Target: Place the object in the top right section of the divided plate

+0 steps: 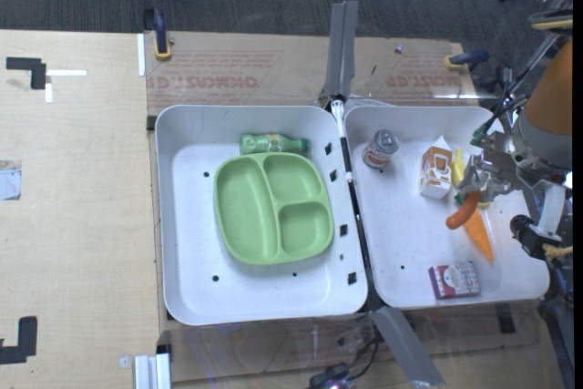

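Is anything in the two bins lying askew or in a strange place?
Nothing is spilled or broken. The green bottle lies on its side behind the divided plate in the left bin. The plate sits turned at a slant to the bin walls. In the right bin, the carrot lies near the gripper.

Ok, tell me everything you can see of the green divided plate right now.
The green divided plate looks like matte pale-green plastic, a rounded square turned slightly askew. Raised ridges split it into three sections: one long section on its left side and two smaller ones on its right. It lies flat on the floor of the left white bin, about centred. A green bottle lies on its side just behind the plate's far edge, touching or nearly so.
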Controlling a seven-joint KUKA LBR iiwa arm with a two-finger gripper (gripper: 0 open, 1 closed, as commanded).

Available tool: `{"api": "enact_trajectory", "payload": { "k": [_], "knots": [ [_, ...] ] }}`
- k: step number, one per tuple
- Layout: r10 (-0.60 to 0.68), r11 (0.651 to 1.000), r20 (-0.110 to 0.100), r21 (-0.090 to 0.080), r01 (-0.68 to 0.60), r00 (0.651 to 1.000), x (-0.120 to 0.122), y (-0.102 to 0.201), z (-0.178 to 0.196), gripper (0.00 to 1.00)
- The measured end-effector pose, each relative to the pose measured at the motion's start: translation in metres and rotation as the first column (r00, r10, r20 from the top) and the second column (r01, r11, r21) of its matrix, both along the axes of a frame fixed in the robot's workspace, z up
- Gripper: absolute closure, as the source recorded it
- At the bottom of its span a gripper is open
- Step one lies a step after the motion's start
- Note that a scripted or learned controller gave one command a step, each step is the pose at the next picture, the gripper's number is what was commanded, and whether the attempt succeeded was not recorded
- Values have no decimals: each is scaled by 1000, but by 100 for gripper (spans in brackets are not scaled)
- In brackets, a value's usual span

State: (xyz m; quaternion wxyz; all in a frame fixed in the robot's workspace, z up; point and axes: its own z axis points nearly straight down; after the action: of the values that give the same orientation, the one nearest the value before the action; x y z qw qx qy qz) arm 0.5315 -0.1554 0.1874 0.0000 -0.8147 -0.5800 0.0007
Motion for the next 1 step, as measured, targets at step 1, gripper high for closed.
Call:
{"api": "enact_trajectory", "payload": {
  "k": [1],
  "knots": [
    [-33, 999, -1, 0, 33, 999, 22, 105, 15, 100]
  ]
}}
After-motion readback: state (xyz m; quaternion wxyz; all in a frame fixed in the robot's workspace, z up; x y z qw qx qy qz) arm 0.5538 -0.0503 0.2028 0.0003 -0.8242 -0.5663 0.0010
